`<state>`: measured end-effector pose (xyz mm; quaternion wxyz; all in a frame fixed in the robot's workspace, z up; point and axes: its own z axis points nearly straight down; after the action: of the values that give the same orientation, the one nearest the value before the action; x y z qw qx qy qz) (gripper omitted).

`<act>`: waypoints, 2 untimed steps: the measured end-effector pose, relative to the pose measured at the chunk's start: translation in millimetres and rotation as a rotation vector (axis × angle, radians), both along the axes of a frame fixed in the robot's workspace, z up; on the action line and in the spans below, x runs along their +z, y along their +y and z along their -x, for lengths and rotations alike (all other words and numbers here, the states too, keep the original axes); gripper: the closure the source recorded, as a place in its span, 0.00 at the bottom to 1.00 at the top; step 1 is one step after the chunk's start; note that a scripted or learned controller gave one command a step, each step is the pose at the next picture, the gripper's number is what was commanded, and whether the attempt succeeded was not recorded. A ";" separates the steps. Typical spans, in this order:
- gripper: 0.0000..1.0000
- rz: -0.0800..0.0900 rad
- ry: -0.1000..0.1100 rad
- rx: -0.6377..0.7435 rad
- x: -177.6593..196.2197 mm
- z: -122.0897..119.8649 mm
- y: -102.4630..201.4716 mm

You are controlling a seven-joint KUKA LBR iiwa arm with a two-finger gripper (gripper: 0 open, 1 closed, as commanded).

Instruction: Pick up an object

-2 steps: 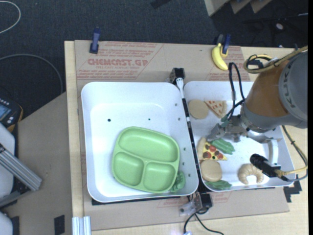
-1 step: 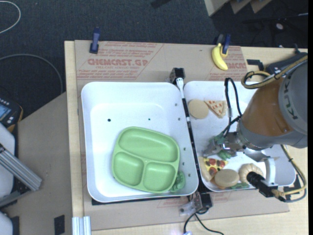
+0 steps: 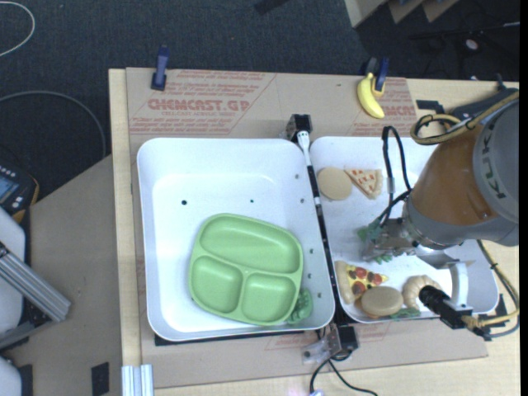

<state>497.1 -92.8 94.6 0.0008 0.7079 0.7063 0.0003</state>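
My gripper (image 3: 382, 242) is low in the right bin (image 3: 330, 151), near its middle, below the grey arm with the orange band (image 3: 450, 180). Something small and green (image 3: 370, 233) lies right at the gripper's tip; whether it is held is hidden. A round tan bun (image 3: 334, 183) and a pizza slice (image 3: 365, 180) lie at the bin's far side. At the near side lie a second pizza slice (image 3: 363, 276), a tan bun (image 3: 381, 301) and a pale roll (image 3: 417, 287).
The left bin (image 3: 165, 221) holds a green divided tray (image 3: 246, 268) with a green scrap (image 3: 303, 302) at its corner. A banana (image 3: 370, 97) lies on the bench behind the right bin. A black cable (image 3: 389, 159) loops beside the arm.
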 end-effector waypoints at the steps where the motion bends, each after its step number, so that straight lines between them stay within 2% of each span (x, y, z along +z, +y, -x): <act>1: 1.00 0.001 -0.001 -0.001 9.5 -0.1 0.0; 2: 1.00 0.001 -0.003 -0.002 19.4 -0.5 0.0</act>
<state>497.6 -92.9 114.0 0.0025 0.7085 0.7057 0.0010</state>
